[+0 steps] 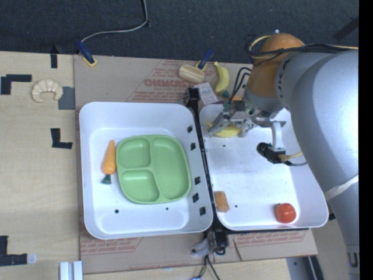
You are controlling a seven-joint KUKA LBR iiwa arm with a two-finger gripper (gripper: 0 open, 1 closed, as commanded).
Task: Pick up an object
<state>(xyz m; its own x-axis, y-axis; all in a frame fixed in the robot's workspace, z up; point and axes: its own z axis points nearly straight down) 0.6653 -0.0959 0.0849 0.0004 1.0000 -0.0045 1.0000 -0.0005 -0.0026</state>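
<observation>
My gripper (pixel 228 125) is low in the far left corner of the right bin (pixel 303 191), right over a yellow object (pixel 229 132) that lies on the bin floor and is partly hidden by it. A red tomato (pixel 285 212) rests near the front right corner of the same bin. A small orange-brown piece (pixel 221 201) sits against the bin's front left wall. In the left bin (pixel 93 156) lies an orange carrot (pixel 109 158), beside a green divided plate (pixel 154 168).
Behind the bins on the cardboard lie a banana (pixel 221 77), a tan bread roll (pixel 191 73) and a small box (pixel 205 92). A croissant (pixel 46 90) sits on the bench at far left. The grey arm (pixel 326 109) covers the right bin's right side.
</observation>
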